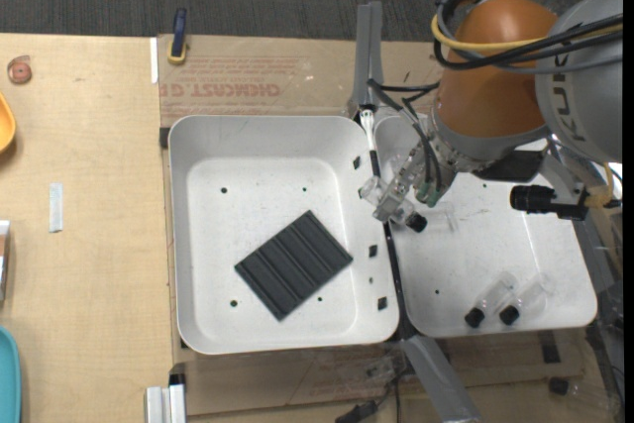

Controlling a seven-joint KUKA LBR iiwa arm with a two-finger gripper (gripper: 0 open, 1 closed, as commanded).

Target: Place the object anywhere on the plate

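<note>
We take the object to be the clear pieces (492, 304) with black caps lying near the front edge of the right bin (495, 233), close together and tipped on their sides; they are so transparent that we cannot say whether they are one thing or two. They rest loose on the bin floor, well apart from anything that could move them. The plate (294, 264), a dark ribbed slab, lies flat in the left bin (248, 163), turned at a slant toward that bin's front right corner, its top bare, so in our judgement the placing is not yet done. The gripper (394, 201) hangs over the shared wall between the two bins, near their back edges, nearer to the plate's bin than to the clear pieces. A small black-tipped bit (417, 224) shows just beside it, and we cannot tell whether that belongs to the gripper or is something carried; nor can we tell whether the gripper is open or closed, since its tip is a glassy blur here. The arm (495, 64) leans in over the right bin's back corner, which probably explains the gripper's tilt toward the dividing wall
</note>
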